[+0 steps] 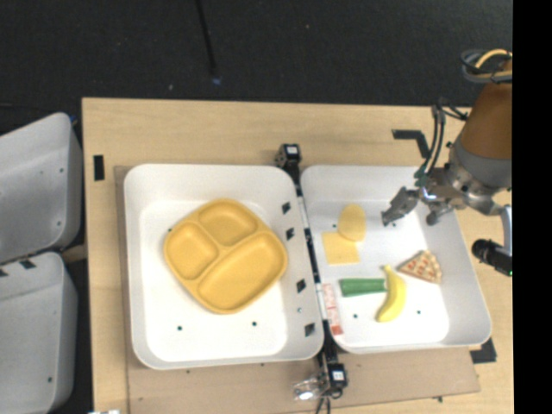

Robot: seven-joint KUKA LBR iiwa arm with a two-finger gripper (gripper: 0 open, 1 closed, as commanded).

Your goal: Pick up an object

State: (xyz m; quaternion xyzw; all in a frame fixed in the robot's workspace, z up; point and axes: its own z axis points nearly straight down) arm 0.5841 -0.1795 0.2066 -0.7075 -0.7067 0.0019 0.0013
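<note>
The right bin (pixel 448 317) holds several toy foods: a pale yellow rounded piece (pixel 351 222), a flat yellow cheese square (pixel 341 249), a green stick (pixel 361 286), a yellow banana (pixel 393 297) and a pizza slice (pixel 421 267). My gripper (pixel 417 207) hangs over the upper right part of this bin, fingers spread open with nothing between them. It is to the right of the pale yellow piece and above the pizza slice.
The left bin (pixel 147 317) carries a yellow divided plate (pixel 226 254). A divider with black clips (pixel 302 257) runs between the two bins. The wooden bench (pixel 216 128) surrounds both. White panels (pixel 34 231) stand at the far left.
</note>
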